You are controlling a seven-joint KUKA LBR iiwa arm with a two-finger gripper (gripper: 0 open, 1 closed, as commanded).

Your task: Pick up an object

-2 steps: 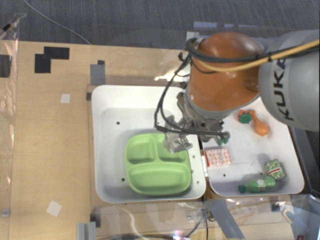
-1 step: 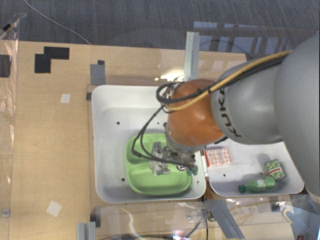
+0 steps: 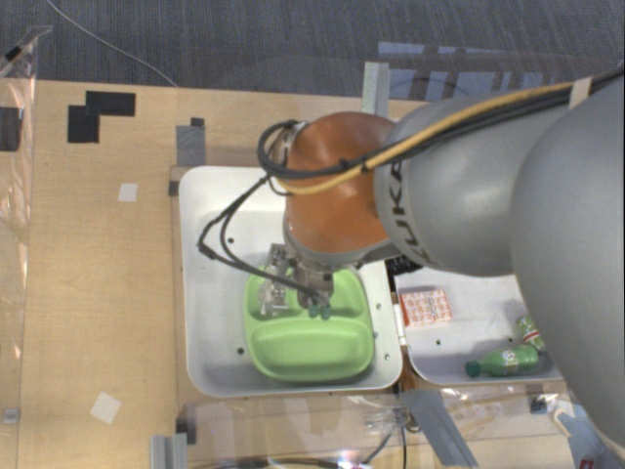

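A light green bowl-like container (image 3: 311,342) lies in the left white bin (image 3: 210,291), near its front right corner. My gripper (image 3: 298,299) hangs straight over the container's back rim, coming down from the orange wrist band (image 3: 332,198). Its metal parts overlap the green rim, and I cannot make out whether anything is between them. In the right bin (image 3: 469,345) lie a green bottle (image 3: 505,362) and a small white card with red print (image 3: 424,307).
The grey arm covers most of the right bin and the back of the left bin. Black cables (image 3: 229,228) loop from the wrist over the left bin. Bare white floor shows in the left half of the left bin. A second small green item (image 3: 530,332) peeks out beside the arm.
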